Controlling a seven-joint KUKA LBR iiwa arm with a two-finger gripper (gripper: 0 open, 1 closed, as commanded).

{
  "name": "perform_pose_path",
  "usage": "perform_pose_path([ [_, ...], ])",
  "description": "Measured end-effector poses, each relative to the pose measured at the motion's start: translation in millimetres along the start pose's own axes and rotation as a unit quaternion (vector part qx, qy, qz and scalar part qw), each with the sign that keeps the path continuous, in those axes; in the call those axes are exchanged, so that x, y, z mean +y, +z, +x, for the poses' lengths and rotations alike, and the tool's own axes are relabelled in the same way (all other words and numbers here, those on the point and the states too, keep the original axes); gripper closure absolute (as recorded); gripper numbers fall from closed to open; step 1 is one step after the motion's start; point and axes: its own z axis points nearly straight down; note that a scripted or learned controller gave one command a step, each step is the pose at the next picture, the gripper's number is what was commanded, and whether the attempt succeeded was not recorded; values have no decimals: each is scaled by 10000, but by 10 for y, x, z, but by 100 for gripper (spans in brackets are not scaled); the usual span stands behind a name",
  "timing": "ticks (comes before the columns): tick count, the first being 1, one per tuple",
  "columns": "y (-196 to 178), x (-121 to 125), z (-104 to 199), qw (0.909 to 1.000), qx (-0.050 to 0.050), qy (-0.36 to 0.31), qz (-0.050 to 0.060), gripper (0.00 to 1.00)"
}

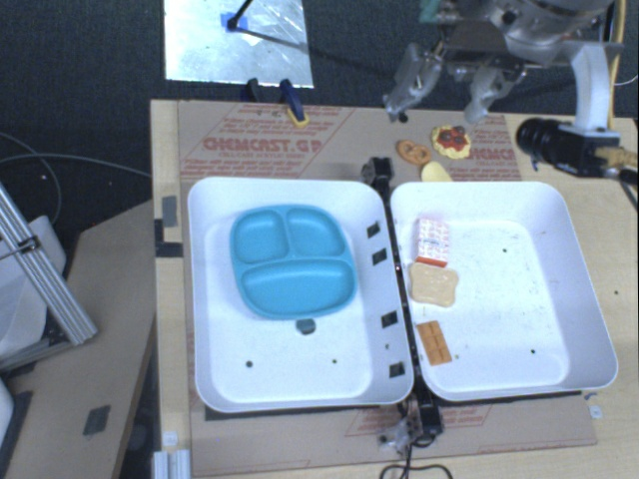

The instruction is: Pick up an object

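Camera view looks down on my bench, where two white bins sit side by side. My left bin carries a blue divided tray, with a small grey piece just at the tray's near edge. My right bin has three small things lined up along its left wall: a red-and-white packet, a tan toast-shaped piece touching it below, and an orange card a little apart, nearer the camera. Beyond the bins, three small food toys lie on the cardboard. My gripper hangs high above the far edge, its two fingers spread wide with nothing between them. I judge the pick has hardly begun: I have no object yet, and reaching down, closing and lifting all remain.
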Motion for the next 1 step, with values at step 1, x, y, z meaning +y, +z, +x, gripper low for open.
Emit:
perform_pose_path([
  [1, 97, 9, 415, 10000, -10, -5, 96, 0],
])
